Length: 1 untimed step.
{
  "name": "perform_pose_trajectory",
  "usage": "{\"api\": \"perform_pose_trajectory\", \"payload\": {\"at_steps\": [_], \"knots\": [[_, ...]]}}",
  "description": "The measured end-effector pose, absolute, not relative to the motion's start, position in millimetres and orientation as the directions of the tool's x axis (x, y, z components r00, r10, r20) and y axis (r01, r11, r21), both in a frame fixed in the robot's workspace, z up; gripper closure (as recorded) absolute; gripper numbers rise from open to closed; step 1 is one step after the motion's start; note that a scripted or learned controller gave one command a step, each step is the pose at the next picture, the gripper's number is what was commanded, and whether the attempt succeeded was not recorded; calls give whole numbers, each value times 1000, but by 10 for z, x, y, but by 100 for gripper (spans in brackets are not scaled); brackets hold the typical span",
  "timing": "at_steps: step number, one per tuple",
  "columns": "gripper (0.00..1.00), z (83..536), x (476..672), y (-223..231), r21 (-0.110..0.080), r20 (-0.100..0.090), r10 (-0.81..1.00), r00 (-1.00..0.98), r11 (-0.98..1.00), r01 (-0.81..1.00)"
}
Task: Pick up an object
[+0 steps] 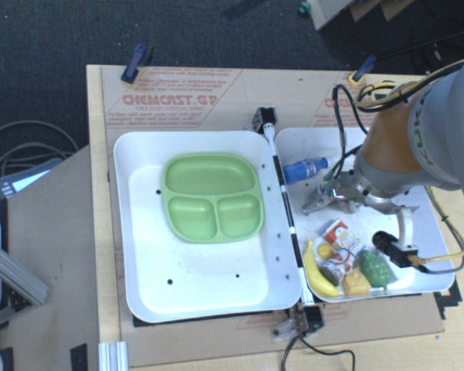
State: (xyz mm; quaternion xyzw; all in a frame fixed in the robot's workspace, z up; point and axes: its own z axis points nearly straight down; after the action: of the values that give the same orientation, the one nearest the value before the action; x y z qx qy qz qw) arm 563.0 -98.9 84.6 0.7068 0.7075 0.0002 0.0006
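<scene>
The right bin (313, 140) holds a blue bottle (303, 168) lying on its side near the far left corner. A yellow banana (319, 273), a red and white packet (340, 252), a knobbly green object (376, 269) and a small yellow piece (356, 284) cluster along the near edge. My gripper (322, 198) is low in the middle of this bin, just in front of the bottle and behind the packet. I see nothing clearly held in it.
The left bin (143, 273) carries a light green divided plate (213, 195) in its far half. The arm's grey and orange wrist (402, 141) covers the right bin's far right part. A clamped divider (282, 199) separates the bins.
</scene>
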Motion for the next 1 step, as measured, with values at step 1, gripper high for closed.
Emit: {"api": "perform_pose_trajectory", "payload": {"at_steps": [1], "knots": [[0,842,5157,-920,-2,0,1000,1,-1,1000]]}}
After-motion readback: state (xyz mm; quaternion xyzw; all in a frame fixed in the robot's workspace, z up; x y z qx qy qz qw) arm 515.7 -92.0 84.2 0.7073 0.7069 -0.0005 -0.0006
